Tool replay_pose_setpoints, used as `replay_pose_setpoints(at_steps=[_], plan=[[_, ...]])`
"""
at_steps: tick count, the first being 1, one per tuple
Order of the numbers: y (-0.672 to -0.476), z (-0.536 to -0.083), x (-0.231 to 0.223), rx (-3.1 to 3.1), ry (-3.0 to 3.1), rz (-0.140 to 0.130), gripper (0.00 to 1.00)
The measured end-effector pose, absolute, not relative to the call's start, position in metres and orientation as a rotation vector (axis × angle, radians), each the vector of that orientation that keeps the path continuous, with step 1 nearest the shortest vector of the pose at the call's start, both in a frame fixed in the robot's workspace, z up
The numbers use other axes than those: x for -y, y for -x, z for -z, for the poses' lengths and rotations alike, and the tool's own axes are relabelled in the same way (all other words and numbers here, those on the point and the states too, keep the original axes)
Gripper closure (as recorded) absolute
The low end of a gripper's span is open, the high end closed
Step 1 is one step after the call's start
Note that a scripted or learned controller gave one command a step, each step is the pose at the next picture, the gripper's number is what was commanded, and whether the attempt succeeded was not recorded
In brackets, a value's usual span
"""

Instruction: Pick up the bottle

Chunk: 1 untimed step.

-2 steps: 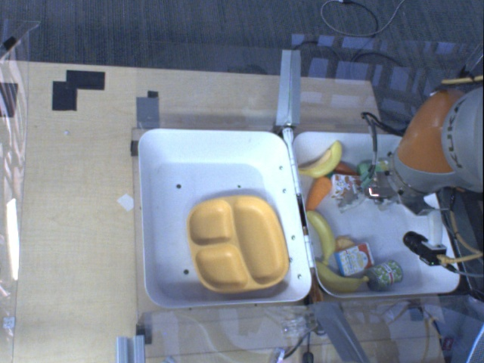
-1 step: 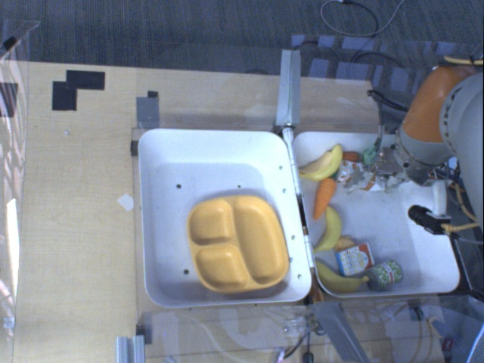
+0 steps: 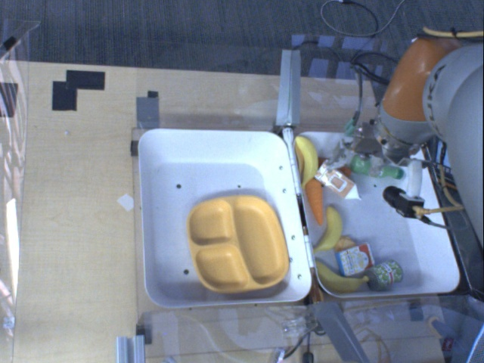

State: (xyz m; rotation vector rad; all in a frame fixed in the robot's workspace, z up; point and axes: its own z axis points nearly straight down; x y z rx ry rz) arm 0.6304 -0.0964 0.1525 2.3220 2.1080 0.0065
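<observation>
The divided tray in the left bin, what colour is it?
The divided tray is yellow, seen clearly in the camera view.

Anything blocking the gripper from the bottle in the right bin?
Nothing visible stands between them. The gripper is right over the green bottle at the far end of the right bin. Closest neighbour is the small snack packet, on the bottle's left; the carrot and bananas lie further left.
</observation>
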Motion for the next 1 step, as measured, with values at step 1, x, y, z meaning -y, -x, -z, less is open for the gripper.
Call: replay_pose_setpoints(at_steps=[1], plan=[[-0.6708,-0.0959,0.1769,-1.963,-2.445,-0.006,0.0]])
